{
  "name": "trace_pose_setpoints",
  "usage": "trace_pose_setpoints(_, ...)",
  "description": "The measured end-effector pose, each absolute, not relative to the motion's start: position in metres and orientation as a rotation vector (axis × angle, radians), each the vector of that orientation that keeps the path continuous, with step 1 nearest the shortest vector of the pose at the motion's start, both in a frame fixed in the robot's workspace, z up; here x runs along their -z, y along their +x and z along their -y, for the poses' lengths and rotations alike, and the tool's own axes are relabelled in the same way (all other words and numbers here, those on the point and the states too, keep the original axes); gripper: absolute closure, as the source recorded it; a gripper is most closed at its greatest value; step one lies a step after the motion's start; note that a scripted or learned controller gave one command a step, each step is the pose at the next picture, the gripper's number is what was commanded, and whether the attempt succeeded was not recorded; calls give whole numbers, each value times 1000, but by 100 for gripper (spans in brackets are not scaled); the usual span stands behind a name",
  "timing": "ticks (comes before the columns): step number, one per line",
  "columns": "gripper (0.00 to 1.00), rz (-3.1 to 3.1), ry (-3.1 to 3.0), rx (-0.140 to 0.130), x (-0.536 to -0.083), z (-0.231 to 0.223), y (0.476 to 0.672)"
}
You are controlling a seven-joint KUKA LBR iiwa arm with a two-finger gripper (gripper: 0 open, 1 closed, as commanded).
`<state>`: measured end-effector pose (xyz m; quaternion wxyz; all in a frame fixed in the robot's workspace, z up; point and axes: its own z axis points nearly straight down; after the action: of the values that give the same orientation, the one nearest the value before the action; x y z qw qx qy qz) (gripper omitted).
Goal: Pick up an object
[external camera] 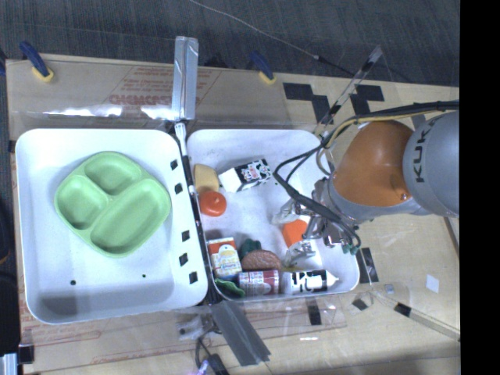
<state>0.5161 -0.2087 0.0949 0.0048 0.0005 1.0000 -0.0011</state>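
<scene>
- Orange object (294,231) sits in the right bin (234,142), toward its right side, right up against the gripper (301,237).
- It looks like it's at the fingertips, but honestly I can't tell if it's actually pinched between them or just touching; too much cable and metal in the way.
- So how far the gripper is spread is a no-call from this angle.
- Arm (383,170) comes in from the right, orange band over the bin's right edge.
- Same bin also has a small orange ball (212,203), a yellow block (205,177), a black-and-white carton (251,173) and a few packets along the bottom wall.
- Left bin (47,287) holds 1 green divided plate (113,202).
</scene>
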Motion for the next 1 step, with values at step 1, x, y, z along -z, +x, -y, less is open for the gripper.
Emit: trace_pose_setpoints(1, 0, -3135, 57, -2, -93, 162, 503)
